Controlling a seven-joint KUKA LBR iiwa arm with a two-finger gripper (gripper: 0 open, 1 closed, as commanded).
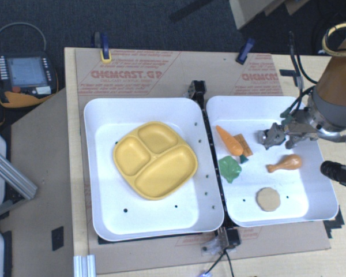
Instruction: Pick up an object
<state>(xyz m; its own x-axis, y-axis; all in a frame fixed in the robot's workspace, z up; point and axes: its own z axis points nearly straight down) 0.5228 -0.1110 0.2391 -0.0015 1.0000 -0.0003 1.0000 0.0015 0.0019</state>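
Arm in from the right, jaws (272,136) over the right bin (311,209), upper middle of it. They look empty: nothing between them that I can see. Can't tell how far apart they are from this angle, metal's too cluttered.

Candidates all sit loose on the right bin floor:
- orange carrot (229,140) near the bin's left edge, small brown piece (244,145) touching it
- green leafy thing (230,168) just below the carrot
- drumstick (285,164) just below the jaws, near but apart
- tan round cookie (269,199) toward the bin's front edge

Left bin (98,172) has a yellow divided plate (155,160) in the middle, well away from the arm.

Progress: nothing lifted yet. My read is approach phase; closest targets are the drumstick or the carrot. Descent, close, lift all left to do.
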